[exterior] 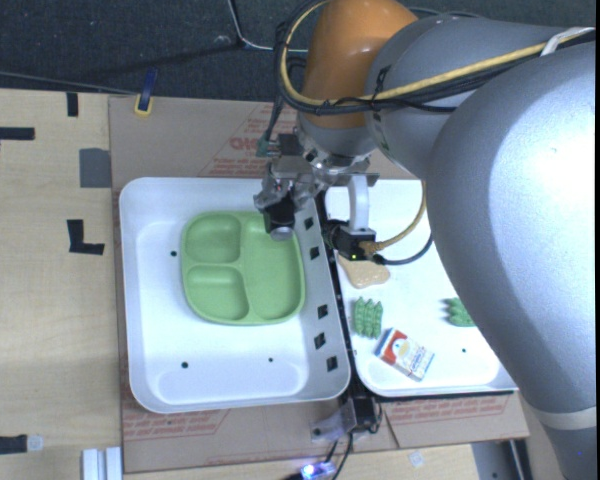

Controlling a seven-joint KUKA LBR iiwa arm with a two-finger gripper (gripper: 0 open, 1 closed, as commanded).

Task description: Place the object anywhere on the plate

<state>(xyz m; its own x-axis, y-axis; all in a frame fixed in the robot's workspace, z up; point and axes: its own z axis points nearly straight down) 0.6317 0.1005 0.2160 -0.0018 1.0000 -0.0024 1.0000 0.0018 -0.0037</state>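
A light green divided plate [242, 268] lies in the left white bin [155, 368], toward its upper middle. My gripper [280, 214] hangs over the plate's upper right corner, close to the wall between the two bins. Its tip is dark and seen from above, and I cannot make out any object in it. In the right bin [450, 378] lie a tan flat piece [369, 274], a ridged green piece [367, 315], a small red, white and blue box [403, 354] and another green piece [458, 313], partly hidden by the arm.
The big grey arm [520, 198] covers most of the right bin's right and upper parts. A yellow cable [417, 230] loops down from the wrist near the tan piece. Brown cardboard [190, 138] lies under both bins.
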